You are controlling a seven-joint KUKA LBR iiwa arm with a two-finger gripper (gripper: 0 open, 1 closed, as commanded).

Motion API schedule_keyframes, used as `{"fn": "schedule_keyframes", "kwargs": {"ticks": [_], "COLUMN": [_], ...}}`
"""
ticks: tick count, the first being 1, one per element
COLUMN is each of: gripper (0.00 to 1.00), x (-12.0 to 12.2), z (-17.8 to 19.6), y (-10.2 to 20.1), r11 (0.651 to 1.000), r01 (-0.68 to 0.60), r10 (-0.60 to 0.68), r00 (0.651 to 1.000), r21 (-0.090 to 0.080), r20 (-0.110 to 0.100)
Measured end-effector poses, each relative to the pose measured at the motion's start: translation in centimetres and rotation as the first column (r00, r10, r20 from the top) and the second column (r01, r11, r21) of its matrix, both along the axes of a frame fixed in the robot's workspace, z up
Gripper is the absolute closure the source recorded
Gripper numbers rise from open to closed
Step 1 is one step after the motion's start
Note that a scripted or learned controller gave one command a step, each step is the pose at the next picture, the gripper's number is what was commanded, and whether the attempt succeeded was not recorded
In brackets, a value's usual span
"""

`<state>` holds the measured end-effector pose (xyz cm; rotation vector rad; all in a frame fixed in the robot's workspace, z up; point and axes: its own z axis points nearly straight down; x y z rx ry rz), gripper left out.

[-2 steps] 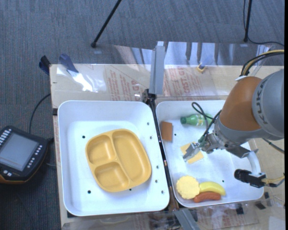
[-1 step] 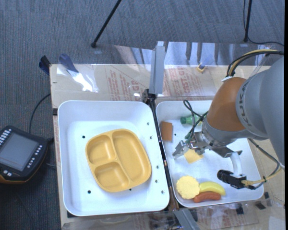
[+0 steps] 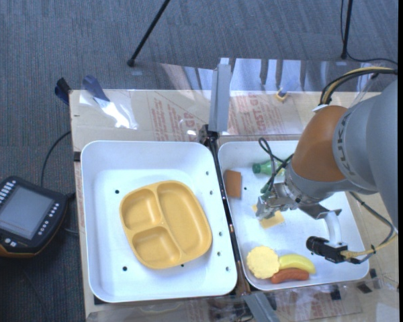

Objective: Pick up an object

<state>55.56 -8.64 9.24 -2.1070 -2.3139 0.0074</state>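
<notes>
My gripper [image 3: 269,205] reaches down into the right bin [image 3: 292,149], its tips right over a pale yellow block [image 3: 273,220] lying on the bin floor. A brown block [image 3: 233,184] lies by the bin's left wall. A green item [image 3: 261,168] sits behind the gripper, partly hidden by cables. At the bin's front lie a round yellow ridged piece [image 3: 262,262], a banana [image 3: 297,263] and a red sausage-like piece [image 3: 290,276].
The left bin [image 3: 101,180] holds a yellow three-compartment plate [image 3: 165,223]. A black-and-white fitting [image 3: 328,243] on the arm hangs over the right bin's front right. A teach pendant [image 3: 20,215] lies off the bench to the left.
</notes>
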Motion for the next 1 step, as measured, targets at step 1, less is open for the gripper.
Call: {"fn": "schedule_keyframes", "kwargs": {"ticks": [1], "gripper": [0.0], "x": [-0.01], "z": [-0.03], "y": [-0.01], "r11": [1.0], "r01": [0.001], "r10": [-0.001], "r00": [1.0], "r21": [0.0], "r20": [0.0]}}
